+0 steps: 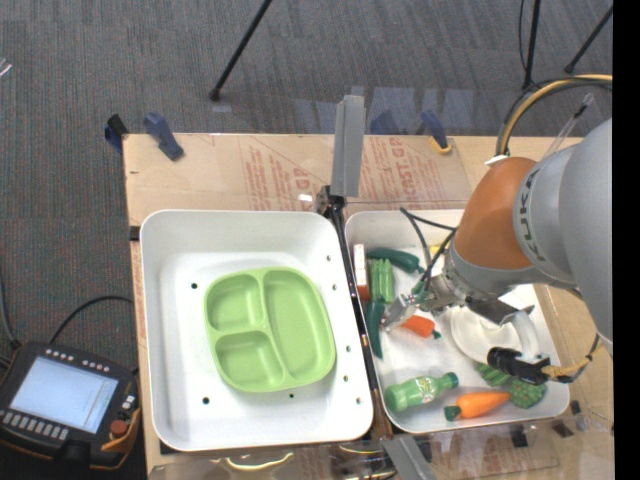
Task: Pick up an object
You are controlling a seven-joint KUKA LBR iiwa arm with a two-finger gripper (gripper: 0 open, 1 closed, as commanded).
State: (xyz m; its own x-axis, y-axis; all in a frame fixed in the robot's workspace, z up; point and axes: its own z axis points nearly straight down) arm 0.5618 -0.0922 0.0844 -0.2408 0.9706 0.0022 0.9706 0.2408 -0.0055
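Reaching into a crowded right bin, with a weak or doubled grasp to be feared.

Nearest the camera lie a green plastic bottle (421, 391) and an orange toy carrot (481, 403); further in, a small orange-red toy piece (420, 325) sits just beside the two-finger gripper (408, 308), whose opening cannot be told. Green toy vegetables (385, 268) crowd close behind, so a neighbour could be nudged or pinched instead.
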